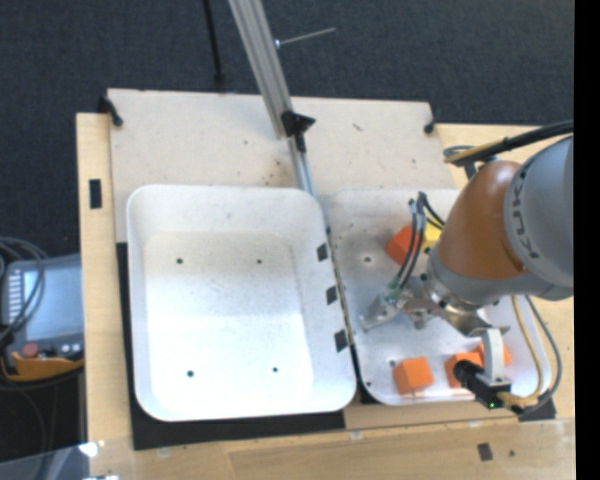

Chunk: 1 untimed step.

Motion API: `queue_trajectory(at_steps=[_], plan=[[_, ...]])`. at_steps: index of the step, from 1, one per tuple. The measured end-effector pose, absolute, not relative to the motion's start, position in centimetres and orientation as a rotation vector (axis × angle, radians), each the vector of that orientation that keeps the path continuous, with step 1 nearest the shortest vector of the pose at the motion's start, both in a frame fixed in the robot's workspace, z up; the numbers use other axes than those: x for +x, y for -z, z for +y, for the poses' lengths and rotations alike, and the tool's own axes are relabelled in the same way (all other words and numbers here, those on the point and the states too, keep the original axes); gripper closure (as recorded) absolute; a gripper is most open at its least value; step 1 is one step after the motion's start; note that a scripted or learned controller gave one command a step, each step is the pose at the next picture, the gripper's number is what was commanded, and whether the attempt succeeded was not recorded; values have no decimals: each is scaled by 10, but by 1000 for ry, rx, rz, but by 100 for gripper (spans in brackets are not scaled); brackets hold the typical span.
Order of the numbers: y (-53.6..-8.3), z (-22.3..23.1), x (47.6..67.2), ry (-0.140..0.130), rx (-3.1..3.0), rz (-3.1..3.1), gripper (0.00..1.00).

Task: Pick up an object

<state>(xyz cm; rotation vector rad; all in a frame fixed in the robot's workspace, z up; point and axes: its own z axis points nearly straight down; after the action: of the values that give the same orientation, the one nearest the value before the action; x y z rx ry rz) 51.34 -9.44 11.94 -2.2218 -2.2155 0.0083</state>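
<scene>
I am reading one marking: dark capital letters running down the grey casing of the arm (540, 230), just right of the orange band. They are showing as "KU", with what looks like a further "K" partly cut off below. I am finding nothing else legible; the small grey device (42, 303) left of the bench is too blurred.

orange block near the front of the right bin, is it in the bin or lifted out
In the bin. The orange block lies on the right bin's floor near its front rim, apart from the end effector.
</scene>
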Motion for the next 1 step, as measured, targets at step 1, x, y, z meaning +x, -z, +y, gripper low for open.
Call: queue_trajectory(at_steps=[1], plan=[[-134,-93,517,7,-2232,-2213,100]])
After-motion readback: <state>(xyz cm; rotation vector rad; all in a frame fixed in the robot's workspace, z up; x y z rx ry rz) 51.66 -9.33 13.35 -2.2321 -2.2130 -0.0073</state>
